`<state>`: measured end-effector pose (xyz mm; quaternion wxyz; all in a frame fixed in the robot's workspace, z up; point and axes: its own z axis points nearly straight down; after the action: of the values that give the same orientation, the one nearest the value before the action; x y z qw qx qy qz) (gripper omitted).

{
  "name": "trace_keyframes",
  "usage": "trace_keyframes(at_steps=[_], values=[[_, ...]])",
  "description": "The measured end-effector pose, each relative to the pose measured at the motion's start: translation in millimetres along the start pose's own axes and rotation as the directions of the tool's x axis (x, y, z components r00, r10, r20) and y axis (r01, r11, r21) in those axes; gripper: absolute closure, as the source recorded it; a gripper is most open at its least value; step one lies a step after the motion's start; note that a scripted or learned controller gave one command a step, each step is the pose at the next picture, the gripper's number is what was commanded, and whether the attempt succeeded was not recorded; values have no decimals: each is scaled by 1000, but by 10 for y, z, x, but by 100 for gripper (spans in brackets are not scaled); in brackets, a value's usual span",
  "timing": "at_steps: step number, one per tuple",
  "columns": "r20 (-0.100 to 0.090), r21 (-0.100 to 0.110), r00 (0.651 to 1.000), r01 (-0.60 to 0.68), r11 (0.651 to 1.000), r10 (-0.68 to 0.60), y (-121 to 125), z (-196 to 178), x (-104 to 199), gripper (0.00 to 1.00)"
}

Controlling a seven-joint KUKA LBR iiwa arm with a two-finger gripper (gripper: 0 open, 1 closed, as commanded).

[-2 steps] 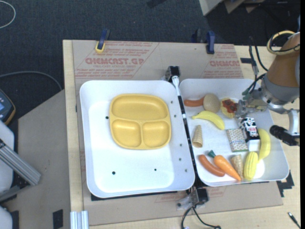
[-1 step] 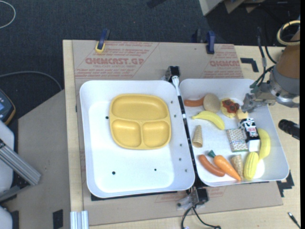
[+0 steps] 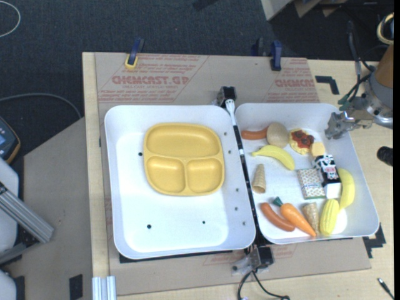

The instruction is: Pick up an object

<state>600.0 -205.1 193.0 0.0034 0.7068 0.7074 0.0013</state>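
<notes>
At the right edge of the frame the arm point(image 3: 382, 86) is mostly cut off; its hand point(image 3: 337, 125) hangs over the upper right corner of the right bin point(image 3: 369, 195), too small and dark to tell how it stands. Nothing shows in its grip. The toy food lies in that bin: a banana point(image 3: 275, 155), a carrot point(image 3: 296, 219), a corn cob point(image 3: 329, 216), others blurred. The left bin point(image 3: 125, 224) holds a yellow divided plate point(image 3: 184, 159).
</notes>
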Motion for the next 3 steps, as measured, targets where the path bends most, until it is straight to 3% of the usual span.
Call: trace_keyframes(at_steps=[1,3], values=[[0,0,1000,0,1000,0,14,-345,-5,100],[-6,10,1000,2,1000,-2,-659,-353,838,100]])
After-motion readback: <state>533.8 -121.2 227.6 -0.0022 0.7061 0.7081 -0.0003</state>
